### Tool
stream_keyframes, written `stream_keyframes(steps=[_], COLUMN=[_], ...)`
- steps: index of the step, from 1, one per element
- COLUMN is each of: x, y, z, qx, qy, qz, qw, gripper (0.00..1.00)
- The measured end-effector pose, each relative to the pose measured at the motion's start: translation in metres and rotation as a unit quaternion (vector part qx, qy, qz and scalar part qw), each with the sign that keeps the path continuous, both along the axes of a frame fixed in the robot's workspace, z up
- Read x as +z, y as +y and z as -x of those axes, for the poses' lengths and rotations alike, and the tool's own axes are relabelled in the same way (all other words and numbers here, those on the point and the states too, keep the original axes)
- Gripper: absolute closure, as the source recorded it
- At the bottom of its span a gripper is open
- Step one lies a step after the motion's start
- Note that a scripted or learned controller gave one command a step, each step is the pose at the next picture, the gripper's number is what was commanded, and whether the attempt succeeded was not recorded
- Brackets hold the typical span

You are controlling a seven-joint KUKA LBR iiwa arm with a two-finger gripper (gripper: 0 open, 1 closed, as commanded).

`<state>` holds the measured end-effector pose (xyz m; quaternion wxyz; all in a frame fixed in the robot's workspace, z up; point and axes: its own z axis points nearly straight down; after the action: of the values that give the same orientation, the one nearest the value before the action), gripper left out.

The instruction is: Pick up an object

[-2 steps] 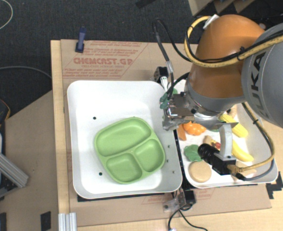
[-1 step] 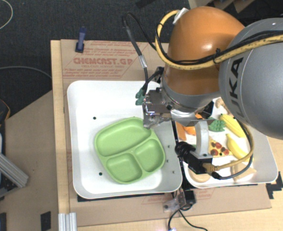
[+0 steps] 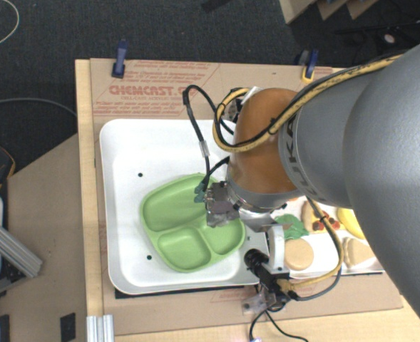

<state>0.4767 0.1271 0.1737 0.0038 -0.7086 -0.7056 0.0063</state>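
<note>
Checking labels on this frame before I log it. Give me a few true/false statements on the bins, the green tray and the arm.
1. A green divided tray lies in the left white bin. True.
2. The green divided tray has a single undivided well. False: ridges split it into several compartments.
3. The arm stands over the gap between the two bins, its wrist at the tray's right edge. True.
4. The tray hangs lifted clear above the bin. False: it rests on the bin floor.
5. The right bin holds yellow and tan items. True.
6. Red clamps hold the board's far edge. False: the clamps are blue.
</note>
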Motion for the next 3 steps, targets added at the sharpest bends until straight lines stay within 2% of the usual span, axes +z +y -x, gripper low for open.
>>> stream_keyframes(steps=[1,2,3], x=[0.036,-0.025,0.125], y=[-0.002,-0.017,0.078], z=[-0.074,-0.016,-0.095], qx=[0.002,0.001,0.008], qy=[-0.011,-0.001,-0.018], qz=[-0.0017,-0.0013,-0.0062], qw=[0.9999,1.0000,0.9998], gripper=[1.00,1.00,1.00])
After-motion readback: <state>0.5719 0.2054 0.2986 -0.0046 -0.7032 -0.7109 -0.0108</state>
